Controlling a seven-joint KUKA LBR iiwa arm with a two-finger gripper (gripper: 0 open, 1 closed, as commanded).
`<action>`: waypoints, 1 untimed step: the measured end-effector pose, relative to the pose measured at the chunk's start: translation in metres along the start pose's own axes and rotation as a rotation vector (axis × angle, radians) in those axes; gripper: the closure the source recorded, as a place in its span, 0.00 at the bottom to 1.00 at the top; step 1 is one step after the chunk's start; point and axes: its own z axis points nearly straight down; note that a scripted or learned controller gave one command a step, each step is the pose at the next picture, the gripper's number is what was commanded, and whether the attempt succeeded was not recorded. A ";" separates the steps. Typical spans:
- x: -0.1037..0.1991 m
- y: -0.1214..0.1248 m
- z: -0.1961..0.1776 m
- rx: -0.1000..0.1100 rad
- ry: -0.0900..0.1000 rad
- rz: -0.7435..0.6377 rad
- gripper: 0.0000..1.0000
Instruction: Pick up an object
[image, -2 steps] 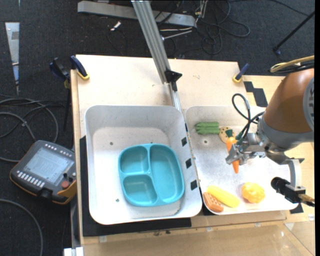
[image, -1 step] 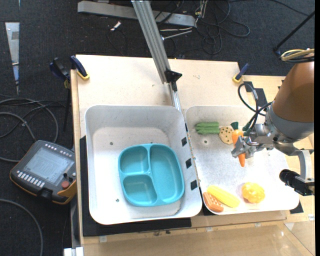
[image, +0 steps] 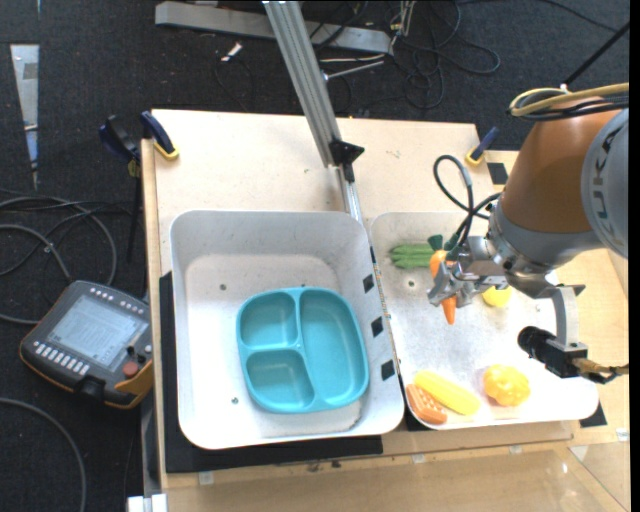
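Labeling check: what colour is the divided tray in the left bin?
Teal, plain; the divided tray shows clearly in the camera view.

Two white bins sit side by side, the left bin (image: 200, 300) holding one teal divided plate (image: 300, 348) with three compartments. The right bin (image: 560, 405) holds six toy foods as far as I can count: one green vegetable (image: 410, 255), one carrot (image: 449, 306), one yellow piece (image: 496, 295) half hidden by the arm, one yellow corn-like piece (image: 447, 392), one orange waffle-like piece (image: 426, 404) and one yellow lump (image: 506, 385).
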 end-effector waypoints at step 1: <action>0.050 0.008 0.012 0.004 0.001 0.000 1.00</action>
